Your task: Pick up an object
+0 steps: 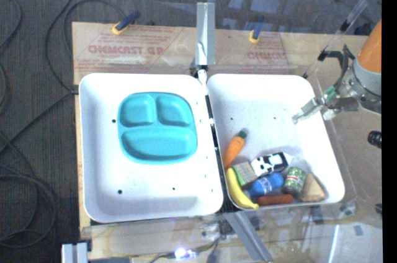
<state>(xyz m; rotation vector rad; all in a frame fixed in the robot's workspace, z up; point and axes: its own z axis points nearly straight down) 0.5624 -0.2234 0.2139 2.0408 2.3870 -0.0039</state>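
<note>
Gripper (308, 110): over the right bin's (260, 94) far right rim, holding nothing; finger spread unclear.
Carrot (234, 149): lower left of gripper, well apart, long axis running toward the bin's near-left corner.

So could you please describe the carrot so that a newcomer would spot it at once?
Look in the right bin, at the pile of small items along its near edge. The carrot lies at the pile's left end, just above the banana; it is the orange, tapered piece with a dark green top.
</note>
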